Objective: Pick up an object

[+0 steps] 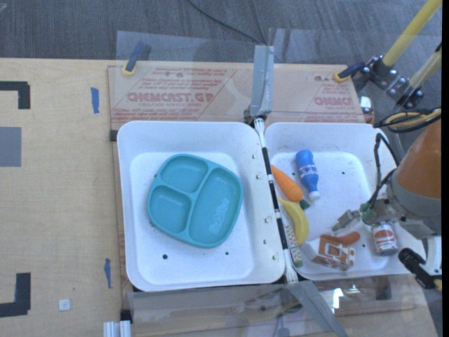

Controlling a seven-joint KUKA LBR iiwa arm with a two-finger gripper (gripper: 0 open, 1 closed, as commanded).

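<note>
Clutter is crowding the right white plastic bin (pixel 319 128), where the grey arm with its orange band (pixel 421 167) is reaching in over the bin's right edge. The metal gripper (pixel 347 220) is hanging near the bin's lower right corner, and whether it is open or closed I cannot tell at this slant. Nothing is showing in its grasp, so the pick is probably not yet made. The flat brown and red packet (pixel 335 251) is lying just below the gripper by the bin's lower edge, and the small red and white can (pixel 384 239) is standing beside the wrist, so either is looking like the likely target. Descending straight and centring over one item is going to matter, since the packet is lying flat and offering little to pinch. The yellow toy banana (pixel 298 220), orange toy carrot (pixel 286 183) and blue plastic bottle (pixel 306 170) are sitting along the bin's left edge, leaving open floor in its middle and upper right corner. The left white bin (pixel 133 188) is carrying a teal divided plate (pixel 196 199).
</note>
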